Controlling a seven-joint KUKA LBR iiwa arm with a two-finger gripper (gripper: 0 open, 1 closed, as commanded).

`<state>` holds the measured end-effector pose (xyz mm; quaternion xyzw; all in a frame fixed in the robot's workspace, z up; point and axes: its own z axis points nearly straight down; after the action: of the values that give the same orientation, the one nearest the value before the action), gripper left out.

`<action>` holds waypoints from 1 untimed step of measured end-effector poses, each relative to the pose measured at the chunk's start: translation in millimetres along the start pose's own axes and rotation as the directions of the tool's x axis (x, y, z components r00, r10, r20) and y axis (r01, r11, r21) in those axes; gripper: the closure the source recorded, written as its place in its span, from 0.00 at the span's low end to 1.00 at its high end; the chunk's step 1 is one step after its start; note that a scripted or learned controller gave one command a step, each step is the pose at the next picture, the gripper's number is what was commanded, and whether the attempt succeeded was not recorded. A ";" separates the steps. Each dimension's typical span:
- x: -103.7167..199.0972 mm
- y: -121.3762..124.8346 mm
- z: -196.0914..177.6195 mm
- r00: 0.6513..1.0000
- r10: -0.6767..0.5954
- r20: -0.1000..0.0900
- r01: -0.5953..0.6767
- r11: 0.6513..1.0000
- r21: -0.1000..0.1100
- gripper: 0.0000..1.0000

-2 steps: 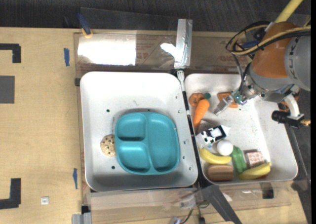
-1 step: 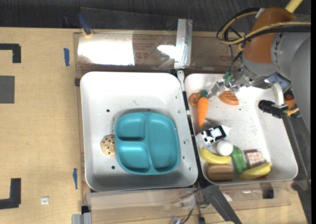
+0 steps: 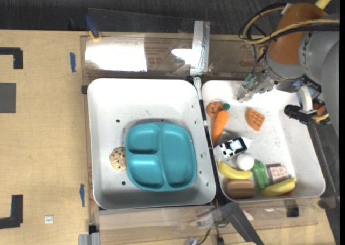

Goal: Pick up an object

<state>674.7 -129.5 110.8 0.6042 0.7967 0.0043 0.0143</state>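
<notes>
Arm: comes in from the right edge, grey with the orange band, and hangs over the far right corner of the right bin [image 3: 315,182].

Hand [image 3: 247,94]: sits low above the bin's back-left part, close to the far wall. Too small and blurry to say whether it's spread or pressed together, so can't tell. Nothing visibly pinched in it.

Nearest target: the little orange waffle-ish piece [image 3: 255,118] lies on bare bin floor just in front of the hand, apart from everything else. Probably the easiest pick since nothing crowds it.

Also close: the carrot [image 3: 219,124] leans along the divider wall on the bin's left, with a small round orange thing [image 3: 214,108] touching its top end. The wall could get in the way there.

Front pile: cow-print toy [image 3: 234,147], white egg [image 3: 245,162], banana [image 3: 235,171], brown sausage-like piece [image 3: 240,188], a green thing [image 3: 261,175] and a second banana [image 3: 280,186], all jammed together. Looks like a messy grab.

Left bin [image 3: 108,95]: holds a teal divided plate [image 3: 160,155] with a cookie [image 3: 118,158] beside its left edge. Far from the hand.

Progress guess: nothing picked up yet, looks like the approach stage.

Worktop [image 3: 38,147]: plain tan surface left of the bins.
</notes>
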 end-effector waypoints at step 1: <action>3.2 -1.9 3.4 1.000 -0.001 -0.009 0.001 1.000 0.011 0.00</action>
<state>672.1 -127.0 107.4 0.6040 0.7970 0.0025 0.0072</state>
